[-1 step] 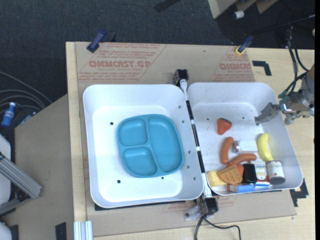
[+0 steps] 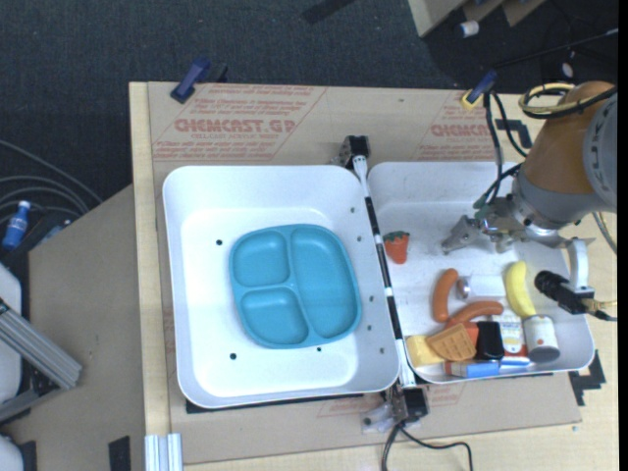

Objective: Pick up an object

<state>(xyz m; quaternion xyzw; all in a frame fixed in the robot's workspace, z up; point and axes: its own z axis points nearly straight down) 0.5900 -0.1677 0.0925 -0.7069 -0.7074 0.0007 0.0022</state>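
My gripper (image 2: 480,236) hovers over the upper middle of the right bin (image 2: 432,186), fingers spread open with nothing between them. A small orange carrot with a green top (image 2: 395,247) lies to its left, near the bin's left wall. Below the gripper lie two sausages (image 2: 445,293), a yellow banana (image 2: 518,288) and a white can (image 2: 541,337). An orange cracker (image 2: 447,345), a black block (image 2: 489,340) and a blue marker (image 2: 486,368) crowd the bin's front edge.
The left bin (image 2: 196,361) holds a blue divided plate (image 2: 294,285). A black divider rail (image 2: 378,253) runs between the bins. Cables (image 2: 505,130) hang behind the right bin. The orange-banded arm (image 2: 561,145) reaches in over the bin's right side.
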